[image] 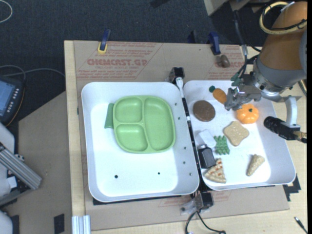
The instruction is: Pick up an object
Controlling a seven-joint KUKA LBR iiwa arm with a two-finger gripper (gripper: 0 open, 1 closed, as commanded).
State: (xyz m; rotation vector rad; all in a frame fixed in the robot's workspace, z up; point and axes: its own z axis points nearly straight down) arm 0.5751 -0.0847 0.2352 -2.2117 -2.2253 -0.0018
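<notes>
Divided plate (144, 124) in left bin (92, 145), toy foods (236, 133) in right bin (278, 167)

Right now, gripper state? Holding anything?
Gripper: open or shut cannot be told; it sits over the right bin between the carrot and the pumpkin, with nothing visibly held.

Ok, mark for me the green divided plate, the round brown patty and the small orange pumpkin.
Green divided plate (144, 123): camera view, on the ridge between its compartments.
Round brown patty (204, 110): camera view, centre of its top face.
Small orange pumpkin (248, 114): camera view, middle of its body.
</notes>
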